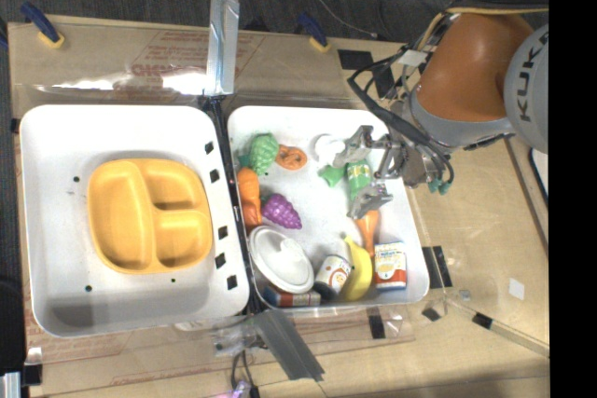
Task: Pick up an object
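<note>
My gripper (366, 170) hangs over the right part of the right bin (308, 118), open, with one finger toward the bin's back and one toward its front. A green toy (353, 174) lies in the gap between the fingers; I cannot tell whether they touch it. Just in front of the near finger lies a small orange carrot (369, 228). Further left in the bin are a green leafy vegetable (261, 151), an orange piece (291, 157), a long carrot (248, 191) and purple grapes (282, 212).
Along the right bin's front edge sit a white lidded bowl (280, 261), a small can (333, 275), a banana (361, 267) and a small carton (390, 264). The left bin (47, 135) holds a yellow divided tray (149, 212). Cables trail behind the wrist at right.
</note>
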You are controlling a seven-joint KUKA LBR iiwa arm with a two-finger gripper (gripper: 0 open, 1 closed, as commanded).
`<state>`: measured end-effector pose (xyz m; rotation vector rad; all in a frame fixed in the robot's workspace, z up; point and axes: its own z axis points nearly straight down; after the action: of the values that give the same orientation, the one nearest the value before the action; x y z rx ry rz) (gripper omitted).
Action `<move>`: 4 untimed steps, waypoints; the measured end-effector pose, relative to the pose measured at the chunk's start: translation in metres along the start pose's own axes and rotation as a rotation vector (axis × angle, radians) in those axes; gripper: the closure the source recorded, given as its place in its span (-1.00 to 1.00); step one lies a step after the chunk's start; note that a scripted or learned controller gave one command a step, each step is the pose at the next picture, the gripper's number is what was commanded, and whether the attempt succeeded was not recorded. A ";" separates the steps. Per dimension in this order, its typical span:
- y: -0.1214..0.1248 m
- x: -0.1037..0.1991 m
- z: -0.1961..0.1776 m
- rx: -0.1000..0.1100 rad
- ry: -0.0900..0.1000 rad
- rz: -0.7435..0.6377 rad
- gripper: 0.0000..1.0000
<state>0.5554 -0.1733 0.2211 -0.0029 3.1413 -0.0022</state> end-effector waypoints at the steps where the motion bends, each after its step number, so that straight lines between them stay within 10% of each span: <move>1: -0.027 0.044 0.128 0.001 -0.005 0.063 -1.00; 2: -0.024 0.041 0.116 0.002 -0.010 0.052 1.00; 3: 0.012 0.000 0.035 0.000 -0.008 0.034 1.00; 4: 0.025 -0.093 0.037 -0.002 -0.003 0.062 1.00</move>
<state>0.6483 -0.1481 0.1836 0.0951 3.1372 0.0003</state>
